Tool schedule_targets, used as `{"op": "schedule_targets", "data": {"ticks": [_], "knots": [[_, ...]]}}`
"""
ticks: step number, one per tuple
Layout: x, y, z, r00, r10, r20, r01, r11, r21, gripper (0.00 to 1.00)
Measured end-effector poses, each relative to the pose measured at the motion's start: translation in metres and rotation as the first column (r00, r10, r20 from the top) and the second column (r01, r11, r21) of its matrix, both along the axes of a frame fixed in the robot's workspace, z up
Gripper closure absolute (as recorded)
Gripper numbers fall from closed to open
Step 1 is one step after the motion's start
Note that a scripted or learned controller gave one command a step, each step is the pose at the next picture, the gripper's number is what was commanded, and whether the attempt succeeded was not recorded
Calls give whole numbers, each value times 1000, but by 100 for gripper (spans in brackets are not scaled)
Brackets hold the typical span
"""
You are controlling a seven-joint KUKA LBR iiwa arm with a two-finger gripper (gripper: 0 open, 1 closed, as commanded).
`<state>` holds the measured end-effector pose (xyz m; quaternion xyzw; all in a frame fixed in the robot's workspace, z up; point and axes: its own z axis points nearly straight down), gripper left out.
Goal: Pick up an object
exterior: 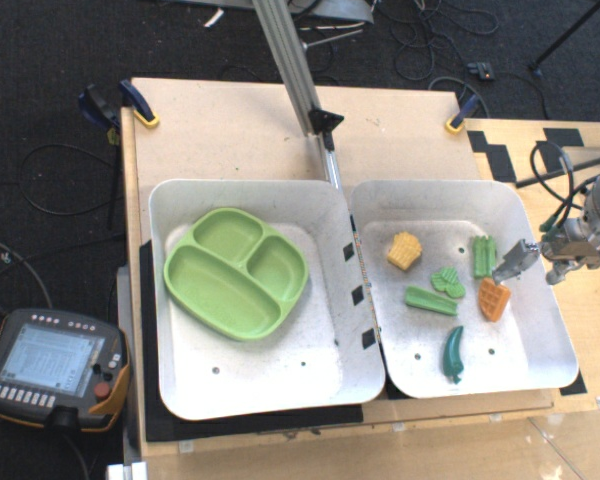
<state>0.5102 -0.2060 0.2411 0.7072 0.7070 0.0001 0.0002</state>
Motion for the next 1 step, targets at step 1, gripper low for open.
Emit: {"op": "schedule_targets", "data": {"ticks": [1], "knots": [[1,0,10,1000,1,2,-1,1000,-1,100]]}}
